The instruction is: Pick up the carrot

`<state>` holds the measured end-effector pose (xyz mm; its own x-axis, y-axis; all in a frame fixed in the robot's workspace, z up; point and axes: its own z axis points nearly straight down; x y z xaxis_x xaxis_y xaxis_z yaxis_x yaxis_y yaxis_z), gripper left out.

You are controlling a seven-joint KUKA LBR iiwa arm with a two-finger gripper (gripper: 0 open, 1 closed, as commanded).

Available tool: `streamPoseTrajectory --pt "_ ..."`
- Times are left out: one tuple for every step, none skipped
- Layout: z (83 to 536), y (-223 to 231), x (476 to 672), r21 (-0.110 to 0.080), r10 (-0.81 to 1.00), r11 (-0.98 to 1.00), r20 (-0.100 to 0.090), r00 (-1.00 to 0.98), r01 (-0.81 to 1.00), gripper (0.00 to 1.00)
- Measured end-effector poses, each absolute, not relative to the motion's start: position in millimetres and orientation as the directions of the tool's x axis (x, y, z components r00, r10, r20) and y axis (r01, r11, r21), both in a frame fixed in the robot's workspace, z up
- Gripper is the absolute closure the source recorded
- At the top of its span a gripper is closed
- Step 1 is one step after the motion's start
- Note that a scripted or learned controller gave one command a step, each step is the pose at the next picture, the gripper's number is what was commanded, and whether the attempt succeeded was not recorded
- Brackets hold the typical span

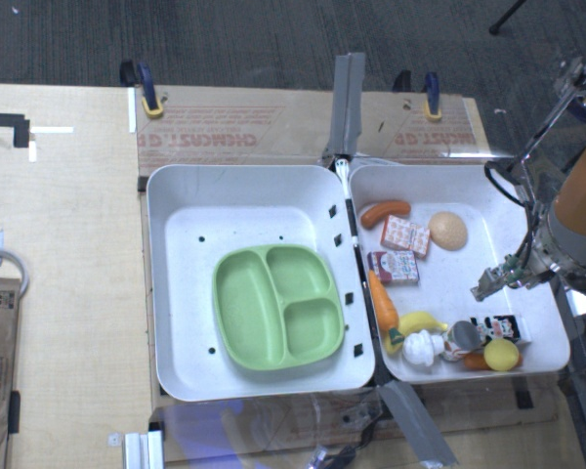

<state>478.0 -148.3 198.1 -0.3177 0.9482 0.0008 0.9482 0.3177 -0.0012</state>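
Approach phase: grey two-finger gripper [490,283], finger state unclear, hovers well right of long orange carrot [382,304]; must move left, descend.

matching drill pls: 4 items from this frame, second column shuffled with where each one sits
Items:
1. carrot
2. green plate
3. sausage
4. tool

Places:
A. middle of the left bin
B. far end of the right bin, near the divider
C. over the right bin's right side
D. along the right bin's left wall, beside the banana

Pairs: 1-D, 2-A, 3-B, 4-C
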Motion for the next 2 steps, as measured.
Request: streamPoseTrajectory --pt "192.9 -125.1 478.8 0.001 0.806 0.592 -0.001 -0.592 0.806 1.0" --pt "191.4 -82.7 478.9 0.001 0.565 0.825 -0.001 -0.825 0.565 1.0"
